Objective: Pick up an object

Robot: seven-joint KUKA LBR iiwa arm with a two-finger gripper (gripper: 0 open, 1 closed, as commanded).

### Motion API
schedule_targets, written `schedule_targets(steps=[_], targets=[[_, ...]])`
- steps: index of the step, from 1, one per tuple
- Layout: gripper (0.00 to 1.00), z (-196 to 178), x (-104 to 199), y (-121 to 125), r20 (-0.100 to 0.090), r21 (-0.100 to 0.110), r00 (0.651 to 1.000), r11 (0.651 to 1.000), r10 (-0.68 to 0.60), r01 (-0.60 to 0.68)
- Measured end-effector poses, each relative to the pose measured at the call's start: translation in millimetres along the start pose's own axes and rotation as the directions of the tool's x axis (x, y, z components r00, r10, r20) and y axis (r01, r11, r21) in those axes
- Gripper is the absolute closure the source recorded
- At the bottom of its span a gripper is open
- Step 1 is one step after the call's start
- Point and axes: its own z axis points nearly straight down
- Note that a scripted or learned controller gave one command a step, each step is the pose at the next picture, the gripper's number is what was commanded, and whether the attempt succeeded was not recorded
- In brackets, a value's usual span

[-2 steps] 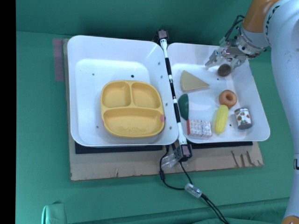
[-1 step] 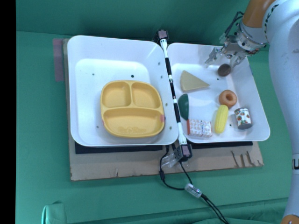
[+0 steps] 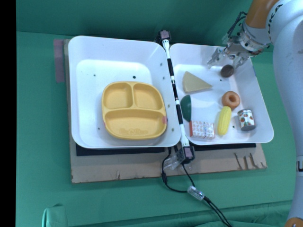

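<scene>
The arm is at the reach-and-descend step: the gripper (image 3: 228, 59) hangs over the far end of the right bin (image 3: 265, 126), its fingers (image 3: 214, 59) spread wide, with nothing between them. Just beside and below the fingertips lies a small brown ball (image 3: 227, 70), the likeliest target; whether a finger already touches it cannot be told from this slant. Next, by my reading, the claw must centre over the ball, drop until the fingers straddle it, then close; a round thing like that may roll or squirt out if the fingers meet it off-centre, and the bin wall close by leaves little room. 6 other things share this bin: a cheese wedge (image 3: 195, 83), a donut (image 3: 231, 99), a corn cob (image 3: 224, 120), a can (image 3: 245, 119), a green piece (image 3: 186, 107) against the divider, and a white packet (image 3: 202, 129). The left bin (image 3: 85, 56) bears a yellow 3-part plate (image 3: 134, 110).
</scene>
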Motion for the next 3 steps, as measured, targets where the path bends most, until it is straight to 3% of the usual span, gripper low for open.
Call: schedule_targets(steps=[3], targets=[[0.0,0.4,4.4,-0.5,0.009,-0.004,1.0,1.0,0.003,-0.002]])
